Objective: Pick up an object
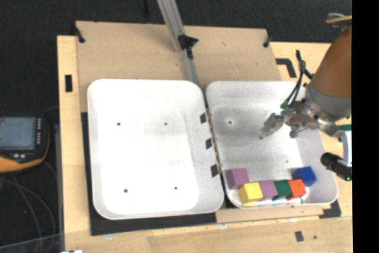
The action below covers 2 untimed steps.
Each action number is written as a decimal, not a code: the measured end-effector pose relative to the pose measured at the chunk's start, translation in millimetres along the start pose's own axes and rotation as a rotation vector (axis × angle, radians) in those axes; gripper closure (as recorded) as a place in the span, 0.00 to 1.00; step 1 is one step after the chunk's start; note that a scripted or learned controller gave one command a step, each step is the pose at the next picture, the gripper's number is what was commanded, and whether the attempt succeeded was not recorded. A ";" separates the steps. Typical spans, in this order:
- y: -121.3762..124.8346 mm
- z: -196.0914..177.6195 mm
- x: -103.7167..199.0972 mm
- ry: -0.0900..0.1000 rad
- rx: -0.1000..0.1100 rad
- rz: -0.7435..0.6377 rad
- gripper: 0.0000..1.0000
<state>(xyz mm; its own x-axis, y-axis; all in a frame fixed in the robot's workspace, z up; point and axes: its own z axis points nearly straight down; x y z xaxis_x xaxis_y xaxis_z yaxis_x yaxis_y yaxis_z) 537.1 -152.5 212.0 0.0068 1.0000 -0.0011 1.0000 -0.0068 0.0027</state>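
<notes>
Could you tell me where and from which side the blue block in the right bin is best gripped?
Probably from above, across its left and right faces. The blue block sits against the right bin's near-right wall, with the orange block crowding its near side, so the top and the side toward the bin's middle look most open.

Robotics lab, test cell setup: plywood counter point(148, 50) on dark carpet, two white bins point(148, 145) side by side, aluminium camera mast point(169, 3), teach pendant point(21, 139) (left edge), loose cables point(23, 210) on floor.

Grey arm point(329, 98), orange band point(337, 62)
</notes>
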 end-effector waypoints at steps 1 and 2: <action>-39.9 -26.2 -10.0 0.000 0.001 -0.005 0.00; -38.9 -24.5 -9.0 0.001 0.001 -0.005 0.00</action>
<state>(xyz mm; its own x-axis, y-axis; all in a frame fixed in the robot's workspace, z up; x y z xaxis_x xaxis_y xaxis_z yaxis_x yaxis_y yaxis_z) 498.1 -161.1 236.4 0.0022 1.0000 -0.0003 1.0000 -0.0022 0.0012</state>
